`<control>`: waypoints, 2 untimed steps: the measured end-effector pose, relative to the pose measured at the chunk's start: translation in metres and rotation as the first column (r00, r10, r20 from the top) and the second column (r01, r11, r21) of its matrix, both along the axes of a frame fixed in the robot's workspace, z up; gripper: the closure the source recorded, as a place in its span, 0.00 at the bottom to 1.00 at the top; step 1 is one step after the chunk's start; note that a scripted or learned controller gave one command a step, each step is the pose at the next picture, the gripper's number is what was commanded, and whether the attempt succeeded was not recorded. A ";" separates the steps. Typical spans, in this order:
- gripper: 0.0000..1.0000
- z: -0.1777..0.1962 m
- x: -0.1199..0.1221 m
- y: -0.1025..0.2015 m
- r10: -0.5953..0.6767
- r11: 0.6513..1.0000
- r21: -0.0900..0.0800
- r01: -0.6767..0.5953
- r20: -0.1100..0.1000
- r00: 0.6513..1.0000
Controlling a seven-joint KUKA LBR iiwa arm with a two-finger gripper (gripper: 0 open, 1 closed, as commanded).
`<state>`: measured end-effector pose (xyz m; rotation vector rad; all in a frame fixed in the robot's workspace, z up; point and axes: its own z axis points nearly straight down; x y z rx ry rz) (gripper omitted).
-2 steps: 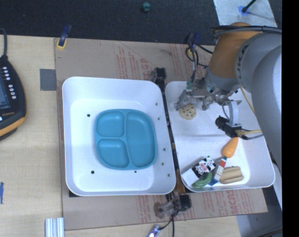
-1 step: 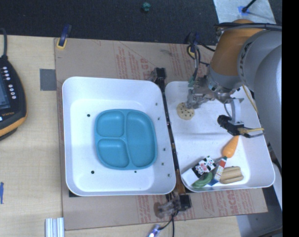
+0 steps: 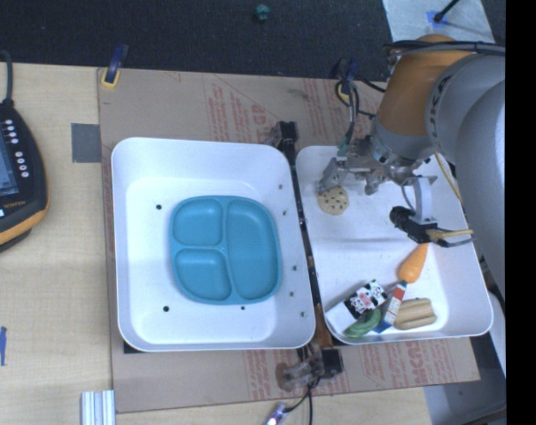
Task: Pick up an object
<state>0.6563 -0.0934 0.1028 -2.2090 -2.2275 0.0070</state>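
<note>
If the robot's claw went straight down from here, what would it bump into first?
Probably the round cookie, which lies right under the gripper. Depth is hard to judge, so it might touch the right bin's white floor beside it instead.

Blue plate (image 3: 225,249), orange carrot (image 3: 415,262), speckled tan cookie (image 3: 333,201)

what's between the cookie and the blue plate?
Camera view: just bare bin floor and the two bins' adjoining walls; plate in the left bin, cookie in the right bin.
</note>
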 end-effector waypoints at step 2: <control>1.00 0.000 0.000 -0.001 -0.001 1.000 0.000 0.001 0.001 1.000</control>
